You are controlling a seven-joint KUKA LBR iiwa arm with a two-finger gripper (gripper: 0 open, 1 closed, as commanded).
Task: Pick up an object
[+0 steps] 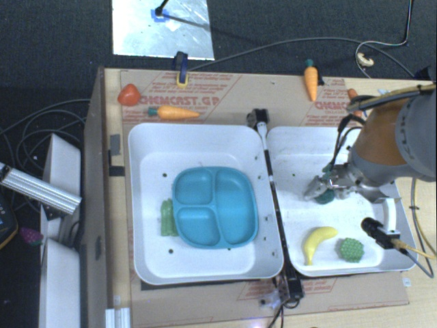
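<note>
one end effector (321,191) low in right bin (300,142), finger state beyond telling.

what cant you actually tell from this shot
- Camera view: whether the gripper holds anything; blurred, and a dark teal shape sits at its tip.
- The green object beside the blue tray: the tray hides part of it.
- The arm: cut off by the right edge.

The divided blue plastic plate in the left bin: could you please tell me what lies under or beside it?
A green, stick-shaped toy vegetable lies against the left edge of the blue divided plate, on the floor of the white left bin. Whatever is directly under the plate is covered.
</note>
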